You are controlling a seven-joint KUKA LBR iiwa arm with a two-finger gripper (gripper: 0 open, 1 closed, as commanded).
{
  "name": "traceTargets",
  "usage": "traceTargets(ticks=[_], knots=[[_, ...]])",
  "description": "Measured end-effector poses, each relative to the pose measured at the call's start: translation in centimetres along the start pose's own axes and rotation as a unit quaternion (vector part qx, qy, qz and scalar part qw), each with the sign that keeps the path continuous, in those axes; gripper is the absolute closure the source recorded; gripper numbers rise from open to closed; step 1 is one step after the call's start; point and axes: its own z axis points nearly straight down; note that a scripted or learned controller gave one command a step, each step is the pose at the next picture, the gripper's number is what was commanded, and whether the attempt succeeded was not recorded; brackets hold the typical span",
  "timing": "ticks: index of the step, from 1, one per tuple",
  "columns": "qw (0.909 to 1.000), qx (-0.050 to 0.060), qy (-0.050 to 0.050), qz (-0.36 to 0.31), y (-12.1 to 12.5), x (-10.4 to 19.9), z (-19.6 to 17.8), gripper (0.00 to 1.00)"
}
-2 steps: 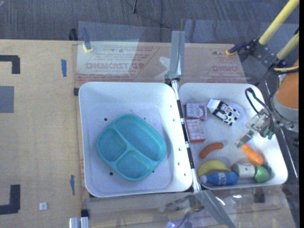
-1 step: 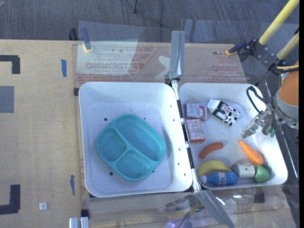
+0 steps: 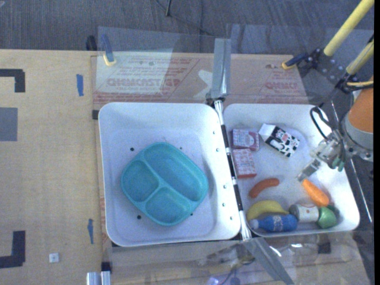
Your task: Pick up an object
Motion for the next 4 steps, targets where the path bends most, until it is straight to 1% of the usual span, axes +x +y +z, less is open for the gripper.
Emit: traceTargets(ticks=[1, 2, 3, 4], knots=[[1.0000, 0.002, 0.002, 0.000, 4.2, -4.2, 2.7, 0.00], [1.0000, 0.002, 0.002, 0.007, 7.5, -7.7, -4.7, 0.00], [1.0000, 0.003, 0.003, 0.007, 7.5, -7.7, -4.6, 0.00], [0.9999, 0.002, 0.002, 0.017, 3.1, -3.1, 2.7, 0.00]])
